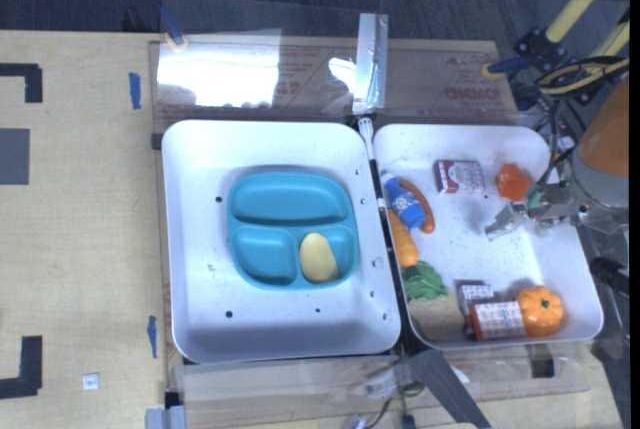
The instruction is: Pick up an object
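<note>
Objects lie scattered in the right bin (585, 302): a red-and-white carton (458, 177) near the far wall, a red-orange piece (513, 182) beside it, a blue bottle (405, 201) and a carrot (403, 241) along the left wall, a green leafy piece (424, 281) below them, and a red can (496, 319) touching a small pumpkin (541, 309) at the near wall. The carton and can bear labels, but the writing is too small to read. The claw (520, 217) hangs low over the bin's right middle, just below the red-orange piece and well apart from the can; nothing shows between its fingers, and I cannot tell whether they are spread or closed. The left bin (190, 247) holds a blue divided tray (290, 202) with a yellow lemon-like piece (318, 257) in its lower right compartment. Both bins sit on a pale wooden worktop (75, 217) marked with black squares and blue tape; dark carpet lies beyond.
</note>
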`<control>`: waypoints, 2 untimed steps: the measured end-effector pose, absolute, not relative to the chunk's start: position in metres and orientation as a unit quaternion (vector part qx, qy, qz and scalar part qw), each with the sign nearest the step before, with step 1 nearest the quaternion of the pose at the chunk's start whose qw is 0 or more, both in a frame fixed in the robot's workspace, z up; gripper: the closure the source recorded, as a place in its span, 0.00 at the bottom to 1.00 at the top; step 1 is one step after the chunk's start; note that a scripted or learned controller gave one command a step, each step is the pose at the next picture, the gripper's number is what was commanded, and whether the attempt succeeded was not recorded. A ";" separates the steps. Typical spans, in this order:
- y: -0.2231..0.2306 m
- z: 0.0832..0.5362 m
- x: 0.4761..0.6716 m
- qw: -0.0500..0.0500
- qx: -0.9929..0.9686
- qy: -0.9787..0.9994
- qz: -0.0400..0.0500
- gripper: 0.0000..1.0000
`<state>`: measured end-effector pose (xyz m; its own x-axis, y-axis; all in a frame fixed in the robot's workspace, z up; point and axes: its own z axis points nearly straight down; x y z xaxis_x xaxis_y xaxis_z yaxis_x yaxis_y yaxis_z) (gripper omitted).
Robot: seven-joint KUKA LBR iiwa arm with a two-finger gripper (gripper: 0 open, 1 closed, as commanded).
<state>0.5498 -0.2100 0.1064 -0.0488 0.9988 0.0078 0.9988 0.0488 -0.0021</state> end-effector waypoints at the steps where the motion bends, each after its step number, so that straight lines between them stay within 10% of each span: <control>1: -0.208 0.088 0.632 0.008 -0.689 -0.725 -0.005 0.00; 2: -0.195 0.085 0.638 0.002 -0.652 -0.758 0.004 0.00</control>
